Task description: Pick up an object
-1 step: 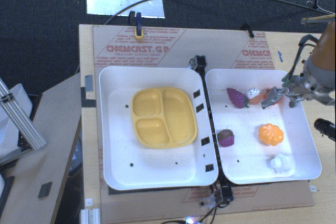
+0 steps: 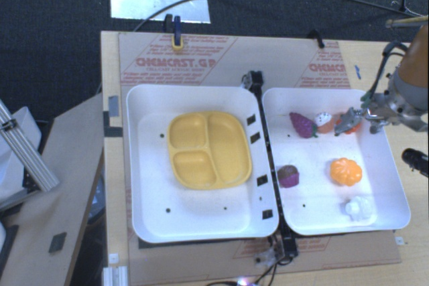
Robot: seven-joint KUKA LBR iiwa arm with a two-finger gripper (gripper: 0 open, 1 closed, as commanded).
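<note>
My gripper [image 2: 347,124] hangs low over the back of the right bin [image 2: 389,171], reaching in from the right. Its tip sits right beside a small orange and white toy [image 2: 324,120], and a bit of orange shows by the tip. A dark purple toy [image 2: 303,124] lies just left of that. An orange pumpkin-like toy [image 2: 346,171] rests in the bin's middle right. Near the bin's left wall is a small purple and tan piece [image 2: 288,175]. At the front right lies a white object [image 2: 358,208].
The left bin [image 2: 147,144] holds a yellow divided plate [image 2: 204,149]. A black clip strip [image 2: 263,144] joins the two bins. A clamp [image 2: 176,33] sits at the bench's back edge, and a metal rail [image 2: 23,151] stands at far left.
</note>
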